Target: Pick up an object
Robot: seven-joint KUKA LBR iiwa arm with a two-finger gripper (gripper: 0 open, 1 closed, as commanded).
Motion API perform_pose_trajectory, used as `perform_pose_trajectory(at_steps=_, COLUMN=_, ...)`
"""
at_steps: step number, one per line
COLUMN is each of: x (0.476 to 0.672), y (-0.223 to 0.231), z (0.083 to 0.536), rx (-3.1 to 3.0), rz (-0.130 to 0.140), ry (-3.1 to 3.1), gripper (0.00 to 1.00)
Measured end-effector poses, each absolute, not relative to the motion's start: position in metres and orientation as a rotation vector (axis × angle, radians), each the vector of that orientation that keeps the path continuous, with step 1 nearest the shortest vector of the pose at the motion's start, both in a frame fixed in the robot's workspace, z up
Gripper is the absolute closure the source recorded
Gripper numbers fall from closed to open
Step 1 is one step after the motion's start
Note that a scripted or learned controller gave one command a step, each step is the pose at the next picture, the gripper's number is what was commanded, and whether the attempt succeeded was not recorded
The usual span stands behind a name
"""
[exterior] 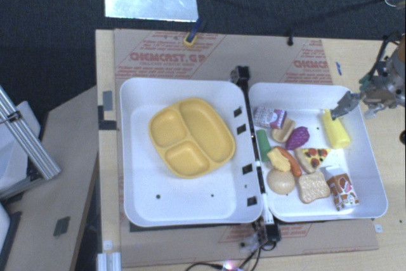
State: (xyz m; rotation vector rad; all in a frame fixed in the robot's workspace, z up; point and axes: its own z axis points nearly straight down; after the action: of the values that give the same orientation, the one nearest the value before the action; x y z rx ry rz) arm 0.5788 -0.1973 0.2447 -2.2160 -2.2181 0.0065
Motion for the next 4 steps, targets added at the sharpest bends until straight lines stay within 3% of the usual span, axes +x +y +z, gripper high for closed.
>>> perform_pose_trajectory(at_steps=1, x=0.581, y=-0.197, z=0.25, rx=-2.219, rz=-0.001, ry=-2.226, gripper=0.0)
perform_pose_trajectory(at_steps=3, x=0.567, y=-0.196, z=0.159, rx=-2.219, rz=0.002, ry=-2.221, gripper=0.0)
perform_pose_trajectory(at_steps=4, x=0.57, y=-0.196, z=0.121, rx=-2.219, rz=-0.009, ry=-2.226, gripper=0.0)
